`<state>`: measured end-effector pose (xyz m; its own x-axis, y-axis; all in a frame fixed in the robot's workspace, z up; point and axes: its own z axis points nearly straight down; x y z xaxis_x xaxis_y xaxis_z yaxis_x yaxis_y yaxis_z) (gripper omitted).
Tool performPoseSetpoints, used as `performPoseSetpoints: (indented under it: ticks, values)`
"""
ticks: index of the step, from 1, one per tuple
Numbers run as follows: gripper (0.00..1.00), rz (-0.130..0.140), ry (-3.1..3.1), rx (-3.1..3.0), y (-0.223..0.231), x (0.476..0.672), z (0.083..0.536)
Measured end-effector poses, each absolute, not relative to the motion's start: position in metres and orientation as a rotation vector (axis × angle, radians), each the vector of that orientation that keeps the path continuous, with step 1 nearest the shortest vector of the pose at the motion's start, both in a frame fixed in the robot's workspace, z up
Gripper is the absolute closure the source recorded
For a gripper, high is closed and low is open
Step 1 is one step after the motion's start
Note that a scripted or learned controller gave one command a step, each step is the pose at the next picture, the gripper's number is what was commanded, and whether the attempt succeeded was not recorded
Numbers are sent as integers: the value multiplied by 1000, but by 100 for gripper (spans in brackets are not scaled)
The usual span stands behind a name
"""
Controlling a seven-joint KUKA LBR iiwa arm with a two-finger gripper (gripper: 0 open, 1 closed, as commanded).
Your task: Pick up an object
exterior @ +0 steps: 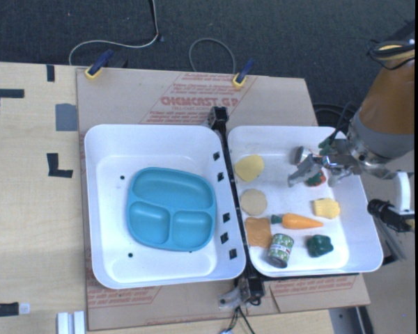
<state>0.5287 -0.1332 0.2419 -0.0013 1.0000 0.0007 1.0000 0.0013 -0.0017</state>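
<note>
Nearest the camera, at the near edge of the right bin [366, 263], a small can [281, 250] with a green label is lying tilted, and I am using it as the landmark for everything else. Just to the can's left an orange-brown square piece [258, 231] is sitting; just to its right a dark green pepper toy [320, 245] is resting. Beyond the can, a toy carrot [299, 221] is lying crosswise, with a yellow chunk [326, 208] farther right and a tan round disc [253, 202] to the far left. Farther still from the can, a pale yellow round piece [250, 167] is lying near the bins' shared wall. Well to the can's left, the other bin is holding a blue divided plate [171, 209].

Far beyond the can and to its right, the gripper [309, 170] is hanging low over the bin, its metal fingers looking spread, with a small red object [315, 179] sitting just beside the tips; whether it is between them I cannot tell.

That red piece is probably the target. It looks like light, hollow plastic play food: stiff, smooth and likely slippery, not fragile. Being small and rounded, it could squirt sideways, so closing squarely across its widest middle seems the safest hold.
</note>
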Motion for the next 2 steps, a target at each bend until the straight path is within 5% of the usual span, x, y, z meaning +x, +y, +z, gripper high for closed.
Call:
performPoseSetpoints:
  ticks: [1,2]
  values:
    - [0,4,-2219,-2226,-167,512,81]
    - [0,-4,-2231,-2228,-221,585,151]
